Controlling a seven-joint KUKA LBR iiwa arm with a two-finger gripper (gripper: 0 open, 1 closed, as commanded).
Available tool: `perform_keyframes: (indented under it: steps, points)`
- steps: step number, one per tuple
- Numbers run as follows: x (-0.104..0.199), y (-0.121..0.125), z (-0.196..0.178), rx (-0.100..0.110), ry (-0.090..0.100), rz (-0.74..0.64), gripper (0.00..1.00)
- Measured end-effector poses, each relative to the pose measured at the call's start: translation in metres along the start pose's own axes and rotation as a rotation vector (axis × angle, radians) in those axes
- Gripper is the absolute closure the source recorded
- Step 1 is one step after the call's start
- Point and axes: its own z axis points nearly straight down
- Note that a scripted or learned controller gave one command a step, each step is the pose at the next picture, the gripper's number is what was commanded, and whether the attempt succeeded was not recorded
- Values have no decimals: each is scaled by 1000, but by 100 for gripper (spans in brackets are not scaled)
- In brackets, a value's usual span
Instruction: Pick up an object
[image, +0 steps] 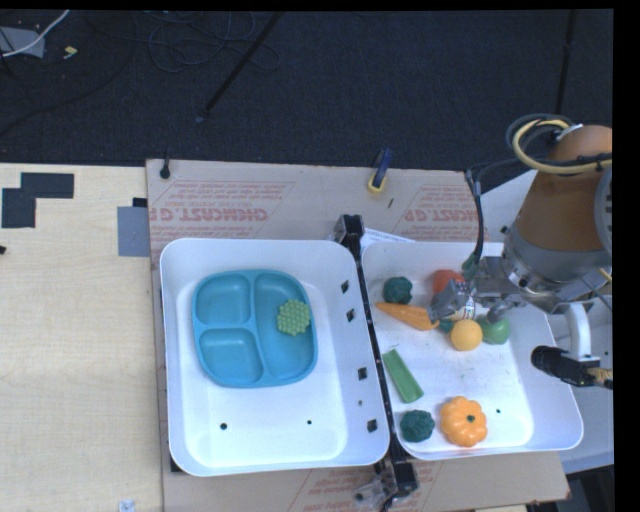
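My gripper (455, 301) hangs low over the right bin (545, 425), reaching in from the right, just above the toy carrot (404, 315). Close around it lie a dark green broccoli piece (397, 289), a red-orange ball (447, 280), a yellow ball (466, 335) and a green round piece (495, 329). Nearer the front of that bin sit a green flat stick (402, 376), a second dark green broccoli piece (417, 426) and an orange pumpkin (463, 421). Nothing shows between the fingers.
The left bin (190, 420) holds a blue divided plate (253, 328) with a light green bumpy piece (294, 318) in its right compartment. A black clip divider (352, 235) runs between the bins. Cardboard (250, 205) lies under both.
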Motion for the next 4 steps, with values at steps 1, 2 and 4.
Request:
perform_keyframes:
  steps: [1,2,4]
  points:
    - [0,2,-8,-12,-1,-2,0]
    - [-1,5,57,-7,0,-2,0]
    - [-5,7,123,-12,0,3,0]
